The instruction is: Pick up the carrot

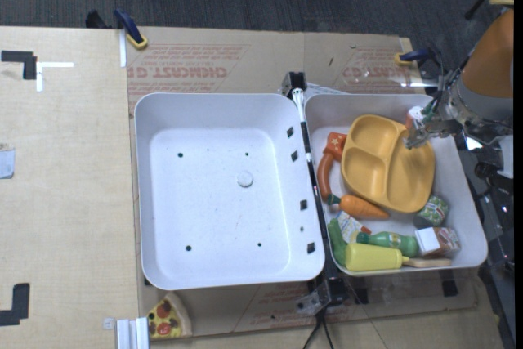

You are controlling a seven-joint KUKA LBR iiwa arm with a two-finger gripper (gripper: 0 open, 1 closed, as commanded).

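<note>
The slim orange plastic carrot (364, 207) lies tucked under the near rim of the yellow divided plastic plate (387, 163). The gripper (418, 127), its opening impossible to tell, hangs over that plate's far right edge; descending there would likely strike the plate and miss the carrot.

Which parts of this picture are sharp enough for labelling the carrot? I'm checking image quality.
Camera view: the carrot is sharp and evenly lit, its upper edge tucked under the yellow plate; the tool near the right bin's rim looks small and slightly blurred; no strong glare on the left bin.
</note>
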